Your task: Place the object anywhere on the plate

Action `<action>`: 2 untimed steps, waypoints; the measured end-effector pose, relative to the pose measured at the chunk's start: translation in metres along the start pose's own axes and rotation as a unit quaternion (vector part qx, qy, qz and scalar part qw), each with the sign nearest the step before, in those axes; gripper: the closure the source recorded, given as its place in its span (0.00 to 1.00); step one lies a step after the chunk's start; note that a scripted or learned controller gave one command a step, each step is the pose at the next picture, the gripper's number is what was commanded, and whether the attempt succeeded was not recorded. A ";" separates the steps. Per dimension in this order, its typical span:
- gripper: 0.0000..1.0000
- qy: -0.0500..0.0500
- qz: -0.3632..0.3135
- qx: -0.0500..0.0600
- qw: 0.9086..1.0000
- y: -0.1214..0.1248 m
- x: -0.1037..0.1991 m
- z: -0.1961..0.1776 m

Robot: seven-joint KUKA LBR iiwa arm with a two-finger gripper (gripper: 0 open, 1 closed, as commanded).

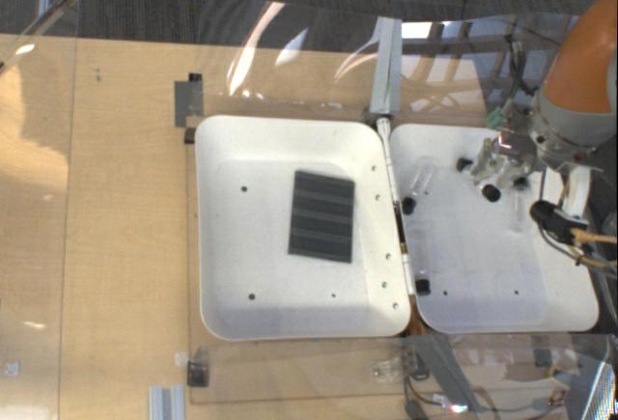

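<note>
Counter: pale wood, with dark carpet behind it; it carries two white bins side by side.
Object: I think it is the faint, glassy shape lying in the right bin, near its left wall; it is too pale to be sure.
Gripper: low over the right bin, near that shape but apart from it; I cannot tell if it is spread or pressed together, and nothing is seen in it.
Plate: dark, ribbed rectangle, flat in the middle of the left bin, well apart from the object.
Arm: reaches in from the right.
Risk, grasp: a clear, small thing is probably easy to miss or to push against the wall.
Risk, carry: the ridge between the bins could knock it loose.
Risk, release: the plate's ribs may let it roll off.
</note>
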State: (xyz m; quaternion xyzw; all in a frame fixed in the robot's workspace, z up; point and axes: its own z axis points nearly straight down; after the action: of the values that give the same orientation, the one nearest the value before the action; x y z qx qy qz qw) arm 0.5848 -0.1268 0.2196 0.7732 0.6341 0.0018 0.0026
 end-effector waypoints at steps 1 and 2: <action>1.00 0.001 0.046 -0.001 0.999 0.043 0.108 -0.039; 1.00 0.001 -0.254 -0.002 0.967 0.055 0.161 -0.052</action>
State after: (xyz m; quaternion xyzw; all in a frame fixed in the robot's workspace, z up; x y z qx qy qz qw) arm 0.6699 0.0206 0.2719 0.5871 0.8095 0.0030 0.0035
